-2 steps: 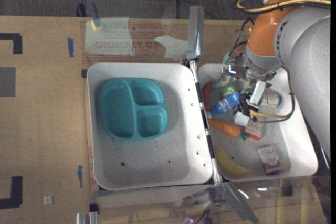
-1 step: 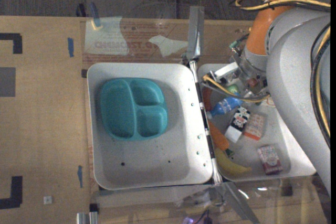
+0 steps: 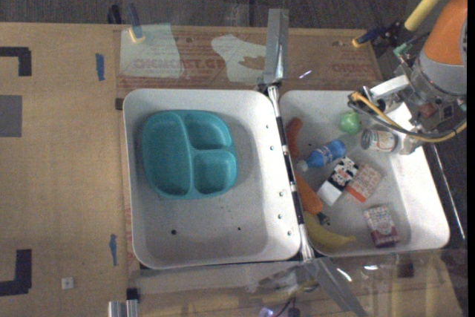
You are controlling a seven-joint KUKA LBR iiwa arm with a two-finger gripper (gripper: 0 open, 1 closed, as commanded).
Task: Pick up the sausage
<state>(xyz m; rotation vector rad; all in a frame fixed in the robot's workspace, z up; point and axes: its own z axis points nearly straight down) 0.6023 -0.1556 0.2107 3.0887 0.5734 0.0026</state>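
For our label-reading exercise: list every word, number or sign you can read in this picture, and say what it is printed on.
No text here reads clearly.
Red lettering on the clear sheet behind the bins: too faint and blurred to read.
Black-and-white box: print too small.
Orange-and-white packet: print too small.
Red packet: print too small.
Blue bottle: label unreadable.

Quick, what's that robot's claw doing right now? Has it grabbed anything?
Gripper: cannot be told; it hangs over the right bin's far right corner. The sausage lies at that bin's left wall, apart from it.
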